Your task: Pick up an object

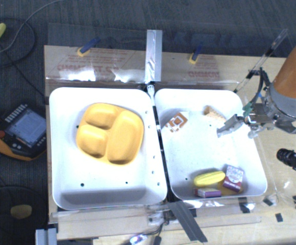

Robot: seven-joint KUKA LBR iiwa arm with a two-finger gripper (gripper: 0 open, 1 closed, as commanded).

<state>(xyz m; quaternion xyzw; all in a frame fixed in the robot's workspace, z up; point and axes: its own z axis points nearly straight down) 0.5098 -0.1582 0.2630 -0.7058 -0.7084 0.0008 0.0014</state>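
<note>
Hovering at the right bin's [250, 137] right side, the tool [237, 126] looks spread and holds nothing; next it must drop onto something, perhaps the yellow banana [209, 178].

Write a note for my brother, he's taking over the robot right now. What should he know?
Pincer: above the right bin, upper right part, nothing between its fingers that I can see; open or shut is unclear.
Left bin: one yellow tray.
Right bin: orange-white block and tan piece near the top; yellow banana-shaped toy, purple box and pink piece at the bottom.
Done: nothing picked yet.
Left: grab one thing and lift it. The tan piece looks nearest.
</note>
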